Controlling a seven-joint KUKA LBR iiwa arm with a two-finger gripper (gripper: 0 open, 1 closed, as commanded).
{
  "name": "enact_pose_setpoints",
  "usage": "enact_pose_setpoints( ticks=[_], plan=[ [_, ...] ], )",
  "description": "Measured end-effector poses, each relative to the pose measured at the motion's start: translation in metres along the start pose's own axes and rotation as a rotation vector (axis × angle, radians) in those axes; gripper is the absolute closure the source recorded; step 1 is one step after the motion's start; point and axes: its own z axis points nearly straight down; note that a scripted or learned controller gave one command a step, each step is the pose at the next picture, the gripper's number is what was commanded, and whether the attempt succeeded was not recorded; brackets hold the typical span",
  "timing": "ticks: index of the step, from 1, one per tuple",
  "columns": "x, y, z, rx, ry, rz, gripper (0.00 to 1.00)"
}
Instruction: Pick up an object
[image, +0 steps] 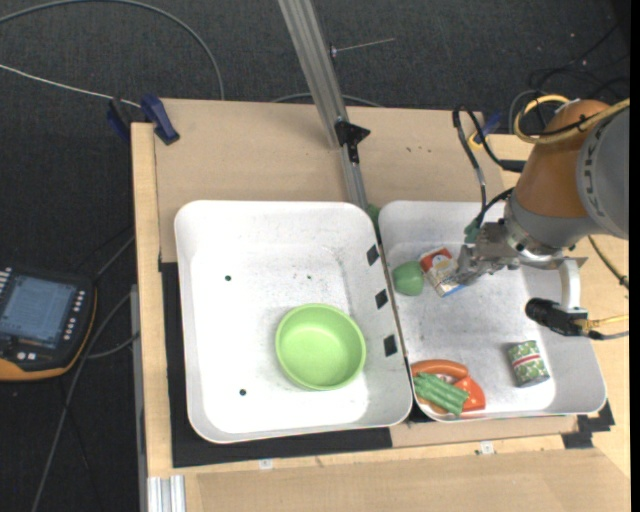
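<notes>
Right bin (560, 400) | claw (470, 268) touching red-white packet (441, 272) | grip state unclear

A teach pendant (40, 322) lies on the dark floor, left of the wooden bench (250, 140).

One camera looks down on me from above, fixed and slanted, far enough back to take in the whole bench (250, 130), both white bins (200, 240) side by side and some dark floor (60, 150) beyond. My arm (560, 180) enters from its right.
</notes>
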Motion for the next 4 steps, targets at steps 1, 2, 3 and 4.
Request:
enact_pose_setpoints(
  ticks=[1, 2, 3, 4],
  plan=[
    [-0.001, 0.010, -0.048, -0.001, 0.000, 0.000, 1.00],
    [-0.003, 0.021, -0.103, -0.001, 0.000, 0.000, 1.00],
    [-0.003, 0.022, -0.155, -0.001, 0.000, 0.000, 1.00],
    [0.051, 0.027, -0.160, 0.002, 0.002, -0.004, 1.00]
  ],
)
